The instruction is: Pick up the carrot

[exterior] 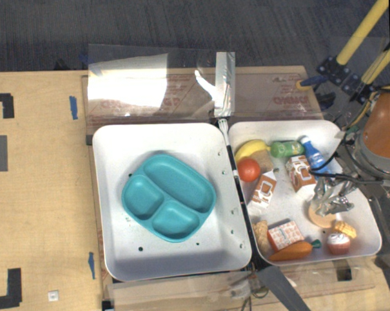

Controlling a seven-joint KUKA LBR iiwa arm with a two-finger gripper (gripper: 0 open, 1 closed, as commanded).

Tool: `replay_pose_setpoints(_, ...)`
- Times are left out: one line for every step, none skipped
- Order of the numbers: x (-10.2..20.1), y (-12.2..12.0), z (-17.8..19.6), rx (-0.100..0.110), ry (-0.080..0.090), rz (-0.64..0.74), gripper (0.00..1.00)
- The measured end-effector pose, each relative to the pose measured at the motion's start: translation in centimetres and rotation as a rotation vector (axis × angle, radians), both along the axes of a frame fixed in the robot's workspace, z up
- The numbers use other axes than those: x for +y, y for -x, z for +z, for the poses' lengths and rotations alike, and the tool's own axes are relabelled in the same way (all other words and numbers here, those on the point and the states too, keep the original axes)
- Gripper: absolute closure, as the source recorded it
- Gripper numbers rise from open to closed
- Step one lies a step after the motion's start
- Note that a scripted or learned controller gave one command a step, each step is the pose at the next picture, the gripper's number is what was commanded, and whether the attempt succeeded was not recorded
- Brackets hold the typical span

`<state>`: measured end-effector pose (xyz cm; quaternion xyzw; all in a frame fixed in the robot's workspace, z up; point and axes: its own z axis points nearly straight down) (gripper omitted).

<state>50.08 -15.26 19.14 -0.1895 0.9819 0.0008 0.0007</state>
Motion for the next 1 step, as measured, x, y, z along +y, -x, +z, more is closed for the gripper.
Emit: replay_pose_setpoints(-1.33, 1.25, -2.74, 0.0, 0.0, -0.034, 1.0)
